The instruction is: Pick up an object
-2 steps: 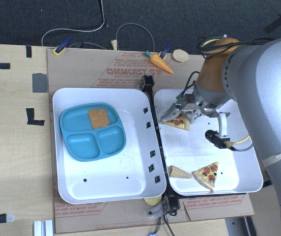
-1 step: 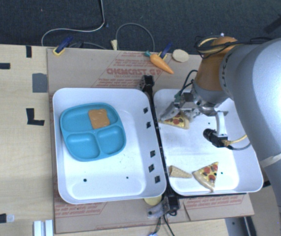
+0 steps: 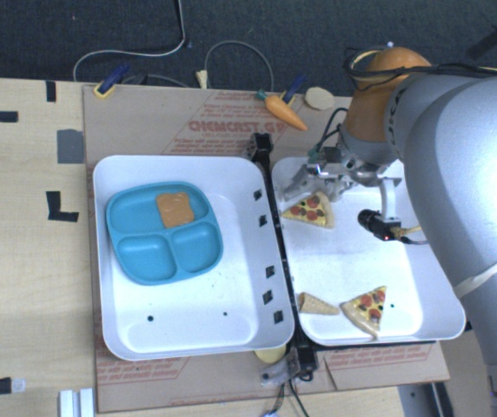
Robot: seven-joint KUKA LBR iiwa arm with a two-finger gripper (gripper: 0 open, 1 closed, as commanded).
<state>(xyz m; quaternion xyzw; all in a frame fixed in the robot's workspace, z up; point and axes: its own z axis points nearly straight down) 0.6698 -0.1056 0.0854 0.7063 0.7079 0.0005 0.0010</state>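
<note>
A pizza slice [image 3: 313, 211] with red topping lies at the upper left of the right bin [image 3: 353, 259]. My gripper [image 3: 311, 189] hangs just over that slice's top edge, open, with its two grey fingers spread to either side. Nothing is held between them. A second pizza slice [image 3: 367, 307] lies near the right bin's front, with a plain beige crust wedge [image 3: 316, 303] beside it on the left.
The left bin [image 3: 188, 320] holds a blue divided plate [image 3: 163, 233] with a brown toast piece [image 3: 175, 208] in its top compartment. A toy carrot [image 3: 283, 112] and a beige lump [image 3: 319, 98] lie on the cardboard behind the bins. The arm covers the right bin's right side.
</note>
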